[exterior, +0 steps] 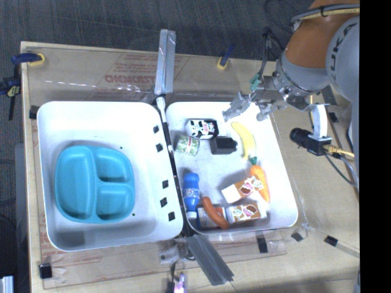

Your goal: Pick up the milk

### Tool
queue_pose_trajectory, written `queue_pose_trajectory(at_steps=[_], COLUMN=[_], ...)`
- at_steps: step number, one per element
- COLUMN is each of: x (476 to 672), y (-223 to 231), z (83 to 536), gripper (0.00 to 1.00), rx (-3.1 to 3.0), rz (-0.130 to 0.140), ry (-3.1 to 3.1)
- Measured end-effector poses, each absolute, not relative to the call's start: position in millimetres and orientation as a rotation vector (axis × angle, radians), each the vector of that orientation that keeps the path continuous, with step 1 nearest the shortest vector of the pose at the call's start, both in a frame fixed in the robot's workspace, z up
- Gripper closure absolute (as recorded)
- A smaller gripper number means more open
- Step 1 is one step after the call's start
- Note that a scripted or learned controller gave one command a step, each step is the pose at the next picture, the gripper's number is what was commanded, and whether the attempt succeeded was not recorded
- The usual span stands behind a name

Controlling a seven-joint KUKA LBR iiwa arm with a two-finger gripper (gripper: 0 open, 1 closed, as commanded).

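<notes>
While poised over right bin's back rim, gripper spread wide, holding nothing; milk lying near that bin's back wall, beside banana, apart from gripper.

Dark carpet-like floor around a pale wooden bench, perhaps under clear plastic sheeting.
</notes>
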State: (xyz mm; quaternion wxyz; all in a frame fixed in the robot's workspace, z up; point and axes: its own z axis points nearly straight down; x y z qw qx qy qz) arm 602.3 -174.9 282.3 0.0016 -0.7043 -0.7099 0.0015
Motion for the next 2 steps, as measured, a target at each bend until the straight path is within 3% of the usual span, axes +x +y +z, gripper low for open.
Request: queue_pose_trajectory(at_steps=[1, 2], x=[577.5, 566.5], y=[-198.2, -160.8], z=[181.1, 135.2], gripper=[0.00, 0.00], rx=[-2.114, -2.111], rz=[0.005, 0.005], ry=[-2.320, -2.322])
